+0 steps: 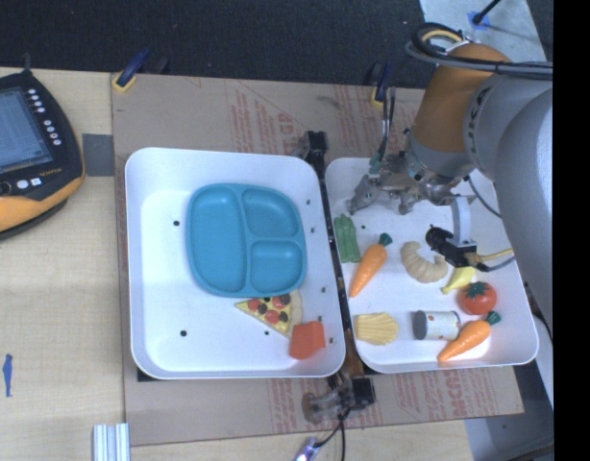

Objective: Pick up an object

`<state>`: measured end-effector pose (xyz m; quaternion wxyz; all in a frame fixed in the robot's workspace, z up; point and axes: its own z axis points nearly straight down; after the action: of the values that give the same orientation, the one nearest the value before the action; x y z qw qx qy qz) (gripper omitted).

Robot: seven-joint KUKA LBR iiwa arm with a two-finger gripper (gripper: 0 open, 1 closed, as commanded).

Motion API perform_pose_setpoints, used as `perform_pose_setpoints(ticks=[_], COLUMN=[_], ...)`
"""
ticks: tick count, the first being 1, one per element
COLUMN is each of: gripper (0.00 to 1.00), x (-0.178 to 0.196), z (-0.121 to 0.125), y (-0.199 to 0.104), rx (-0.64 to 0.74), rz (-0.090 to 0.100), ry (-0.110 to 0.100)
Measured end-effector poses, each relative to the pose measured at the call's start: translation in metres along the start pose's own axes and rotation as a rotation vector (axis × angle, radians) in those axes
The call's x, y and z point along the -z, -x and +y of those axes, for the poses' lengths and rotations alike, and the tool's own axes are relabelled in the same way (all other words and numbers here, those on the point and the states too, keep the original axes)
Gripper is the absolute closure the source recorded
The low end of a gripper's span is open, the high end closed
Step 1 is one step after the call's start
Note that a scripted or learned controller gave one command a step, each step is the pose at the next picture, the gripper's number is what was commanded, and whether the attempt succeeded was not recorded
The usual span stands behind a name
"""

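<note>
Camera view: smooth blue compartment tray (247,239).

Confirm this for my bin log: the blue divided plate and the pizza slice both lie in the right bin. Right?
Not quite. The camera view shows the blue divided plate and the pizza slice both lying in the left bin, not the right one.

Grey arm (506,113) from the right, hand (391,196) low, pointing down.

My robotics lab bench.
Teach pendant (26,157) at left, two white bins (141,257) on clamped cardboard (228,104), plastic play food (367,265) as test props.
</note>
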<state>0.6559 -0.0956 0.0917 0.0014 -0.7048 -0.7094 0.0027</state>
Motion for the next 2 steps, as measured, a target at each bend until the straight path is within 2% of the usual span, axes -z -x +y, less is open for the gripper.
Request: perform_pose_setpoints(ticks=[1, 2], gripper=[0.00, 0.00], x=[0.000, 0.000], z=[0.000, 0.000], y=[0.008, -0.003], rx=[-0.002, 0.001], rz=[0.000, 0.000], ry=[0.002, 0.000])
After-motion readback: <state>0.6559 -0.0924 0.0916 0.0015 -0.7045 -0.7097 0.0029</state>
